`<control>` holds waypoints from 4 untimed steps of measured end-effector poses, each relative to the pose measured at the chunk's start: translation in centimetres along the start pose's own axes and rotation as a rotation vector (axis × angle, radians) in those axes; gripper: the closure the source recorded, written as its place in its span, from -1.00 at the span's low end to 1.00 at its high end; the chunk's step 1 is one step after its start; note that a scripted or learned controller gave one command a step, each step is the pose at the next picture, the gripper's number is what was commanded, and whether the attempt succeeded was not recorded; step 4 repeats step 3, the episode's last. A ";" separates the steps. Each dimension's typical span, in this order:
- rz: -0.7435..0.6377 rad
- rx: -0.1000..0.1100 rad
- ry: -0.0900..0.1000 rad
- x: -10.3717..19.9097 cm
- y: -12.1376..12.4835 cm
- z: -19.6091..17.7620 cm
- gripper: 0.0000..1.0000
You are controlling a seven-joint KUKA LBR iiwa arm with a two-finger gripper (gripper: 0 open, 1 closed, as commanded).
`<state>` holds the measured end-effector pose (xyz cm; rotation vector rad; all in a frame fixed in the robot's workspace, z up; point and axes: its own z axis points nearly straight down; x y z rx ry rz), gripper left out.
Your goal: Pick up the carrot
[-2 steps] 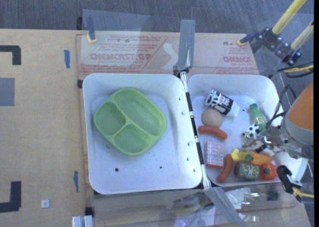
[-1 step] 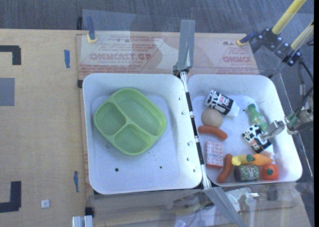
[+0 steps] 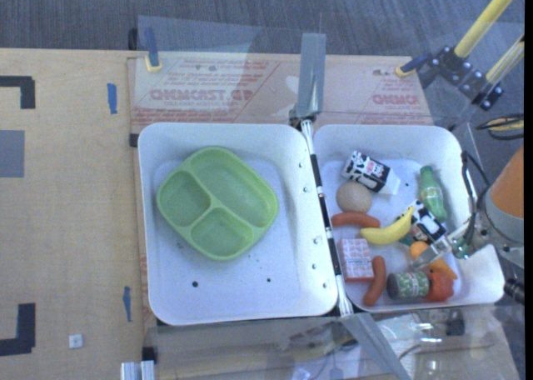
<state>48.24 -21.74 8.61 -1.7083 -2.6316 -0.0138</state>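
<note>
The carrot (image 3: 444, 271) is an orange piece in the right bin (image 3: 391, 138), near its front right corner and partly covered by my gripper. Another bit of orange (image 3: 419, 247) shows just left of the gripper; I cannot tell whether it belongs to the same carrot. My gripper (image 3: 436, 252) reaches in from the right and sits low over this orange spot, between the banana (image 3: 387, 232) and the green can (image 3: 407, 285). Nothing is visibly lifted.
The right bin is crowded: a black-and-white carton (image 3: 366, 171), a green bottle (image 3: 431, 191), a beige egg-like ball (image 3: 354, 197), two red sausages (image 3: 356, 220) (image 3: 376, 280), a pink box (image 3: 356, 258). The left bin (image 3: 166, 287) holds a green divided plate (image 3: 216, 202).
</note>
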 end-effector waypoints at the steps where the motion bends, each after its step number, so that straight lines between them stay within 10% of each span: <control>1: -0.111 0.003 -0.004 -0.2 -0.2 0.0 -1.00; 2: -0.108 0.001 -0.009 -0.4 -0.3 -0.9 1.00; 4: -0.106 0.002 -0.007 -0.4 -0.3 -1.7 1.00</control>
